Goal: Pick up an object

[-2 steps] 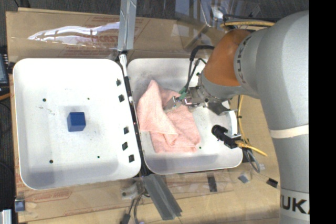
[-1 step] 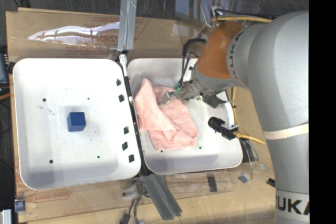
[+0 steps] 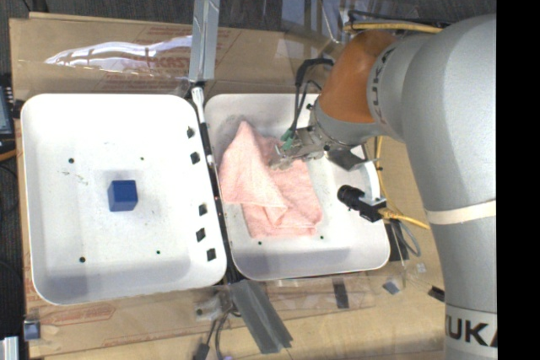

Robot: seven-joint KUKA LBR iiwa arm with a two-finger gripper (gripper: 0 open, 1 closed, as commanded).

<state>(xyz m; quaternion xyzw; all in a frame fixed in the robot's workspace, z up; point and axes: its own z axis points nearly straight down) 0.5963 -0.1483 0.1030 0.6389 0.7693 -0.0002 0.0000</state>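
I have the jaws (image 3: 291,149) low on the crumpled pink cloth (image 3: 266,181) in the right white bin (image 3: 363,253), aiming at its raised fold; whether they pinch it I cannot tell. The small blue cube (image 3: 123,195) sits well apart, left.

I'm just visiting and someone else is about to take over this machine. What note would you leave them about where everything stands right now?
Gripper: down in the right bin, at the upper edge of the pink cloth; whether it is open or shut cannot be told from this view.
Pink cloth: lies crumpled in the right bin, on its floor.
Blue cube: sits alone in the left bin, untouched.
Done: the arm has reached the cloth.
Left: nothing is seen lifted yet; a grasp and lift remain.
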